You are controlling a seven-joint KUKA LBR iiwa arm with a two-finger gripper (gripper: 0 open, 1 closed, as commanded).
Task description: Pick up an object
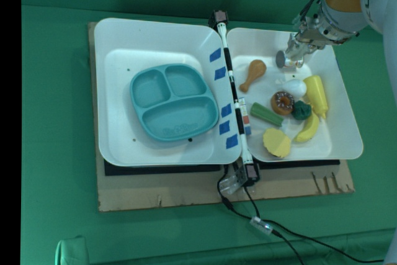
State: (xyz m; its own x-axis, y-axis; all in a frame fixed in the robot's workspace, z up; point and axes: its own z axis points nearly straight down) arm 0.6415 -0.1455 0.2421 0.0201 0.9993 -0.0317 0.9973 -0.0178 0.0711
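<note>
My gripper (290, 59) hangs over the far part of the right bin (347, 133), just right of a brown chicken drumstick (253, 74). Below it lie a white egg (293, 87), a chocolate donut (283, 102), a yellow mustard bottle (316, 94), a dark green broccoli piece (302, 110), a banana (308, 128), a green celery stick (266, 115) and a yellow chip-shaped piece (276, 143). I see nothing between the fingers.
The left bin (111, 53) holds a teal divided plate (173, 102). A divider bar with blue tape marks (231, 96) runs between the bins. Cables (267, 229) trail off the cardboard base at the front.
</note>
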